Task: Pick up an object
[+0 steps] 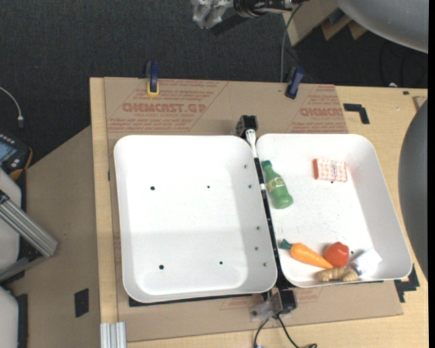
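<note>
**Crowded corner, easy miss**

Parked high at the top edge of the view, well apart from both bins: the gripper [209,12], too blurred to tell whether spread or pressed together. No object seen in its grasp.

All candidates over in the right bin [319,211]. Green bottle [276,185] lying along the wall shared with the left bin [183,224]. Red-and-white packet [331,170] flat near the far side. Carrot [307,255], red round fruit [336,253] and knobbly ginger-like root [336,274] bunched in the near corner (touching or nearly so, hard to separate).

Likely trouble: coming down on that cluster and shoving two pieces at once, or catching only the root's edge and losing it on the lift. Going for the bottle risks a clash with the bin wall just beside it, or a nudge that rolls it away. Packet probably too flat to get a purchase on. Safest bet, as a judgement: the carrot's free leafy end, approached across its width.
</note>
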{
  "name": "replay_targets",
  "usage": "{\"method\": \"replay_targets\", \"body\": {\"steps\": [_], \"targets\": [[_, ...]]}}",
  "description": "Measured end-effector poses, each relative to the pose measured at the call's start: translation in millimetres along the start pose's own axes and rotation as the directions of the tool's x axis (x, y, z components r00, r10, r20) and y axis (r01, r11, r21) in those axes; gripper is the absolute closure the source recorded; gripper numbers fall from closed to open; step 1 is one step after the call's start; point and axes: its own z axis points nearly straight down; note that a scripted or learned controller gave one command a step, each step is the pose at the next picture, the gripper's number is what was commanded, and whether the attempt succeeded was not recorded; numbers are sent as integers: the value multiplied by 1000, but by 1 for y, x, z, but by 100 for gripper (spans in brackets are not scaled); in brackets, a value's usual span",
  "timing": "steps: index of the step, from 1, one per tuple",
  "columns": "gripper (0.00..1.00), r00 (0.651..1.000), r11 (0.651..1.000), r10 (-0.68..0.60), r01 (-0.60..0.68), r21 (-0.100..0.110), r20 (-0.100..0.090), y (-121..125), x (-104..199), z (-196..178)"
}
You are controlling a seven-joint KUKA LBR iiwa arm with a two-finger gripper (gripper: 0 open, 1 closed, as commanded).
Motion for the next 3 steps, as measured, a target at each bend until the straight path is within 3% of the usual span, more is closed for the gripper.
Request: {"method": "replay_targets", "body": {"steps": [1, 2, 3], "targets": [[100, 1000, 1000, -1, 1, 1, 1, 0, 0, 0], [100, 1000, 1000, 6, -6, 5, 2, 0, -50, -1], [100, 1000, 1000, -1, 1, 1, 0, 0, -26, 0]]}}
